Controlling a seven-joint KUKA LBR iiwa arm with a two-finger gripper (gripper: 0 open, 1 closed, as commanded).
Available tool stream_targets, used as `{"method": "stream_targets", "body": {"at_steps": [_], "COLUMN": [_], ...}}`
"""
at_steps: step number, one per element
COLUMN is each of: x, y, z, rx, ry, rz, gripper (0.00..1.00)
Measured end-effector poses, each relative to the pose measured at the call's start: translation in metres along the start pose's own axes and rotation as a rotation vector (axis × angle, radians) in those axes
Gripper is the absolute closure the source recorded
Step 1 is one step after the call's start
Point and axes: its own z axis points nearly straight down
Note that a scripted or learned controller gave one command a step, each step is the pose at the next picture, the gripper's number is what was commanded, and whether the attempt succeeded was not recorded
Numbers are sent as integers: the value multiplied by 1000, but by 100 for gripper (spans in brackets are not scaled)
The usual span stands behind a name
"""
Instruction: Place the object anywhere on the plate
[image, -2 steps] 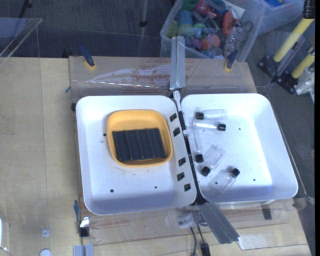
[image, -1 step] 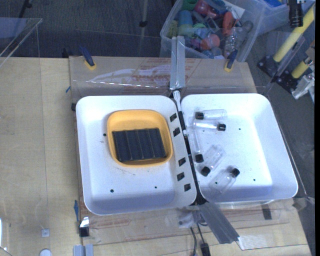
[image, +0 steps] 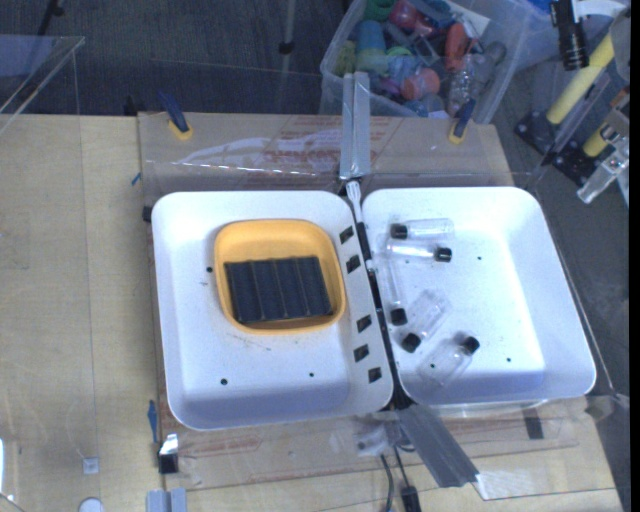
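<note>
a tan bench carries two white bins, with a box of coloured clutter behind. the yellow plate, with a dark ribbed insert, sits in the left bin. clear vials with black caps lie scattered in the right bin. best pick is probably the vial lying apart from the rest, then a release low over the plate's middle. i cannot tell the gripper's state.

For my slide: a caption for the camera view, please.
Yellow plate in left bin; clear vials in right bin.
</note>
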Motion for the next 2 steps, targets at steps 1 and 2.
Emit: {"method": "stream_targets", "body": {"at_steps": [1,2], "x": [0,2], "y": [0,1], "z": [55,-3], "rx": [-1,3], "ry": [0,5], "rz": [-122,-294], "gripper": [100,100]}}
